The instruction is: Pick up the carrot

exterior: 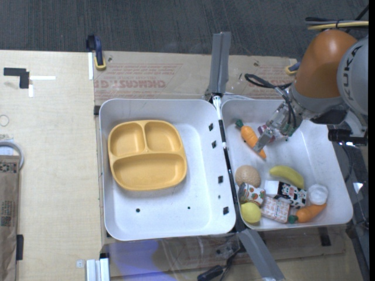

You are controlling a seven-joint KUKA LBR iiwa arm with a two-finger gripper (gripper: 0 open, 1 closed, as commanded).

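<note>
The carrot (250, 137), orange with a small green top, lies slanted at the upper left of the right bin (334, 157), near the divider. My gripper (271, 136) hangs low just to the carrot's right, open, with one fingertip (262, 140) close against the carrot's lower end. Nothing is held between the fingers. The orange-banded wrist (325, 63) reaches in from the upper right.
The right bin's lower half holds a banana (287, 175), a brown round item (247, 175), a lemon (251, 212), small printed boxes (284, 199) and another orange piece (309, 212). A yellow divided plate (147, 155) sits in the left bin (176, 215).
</note>
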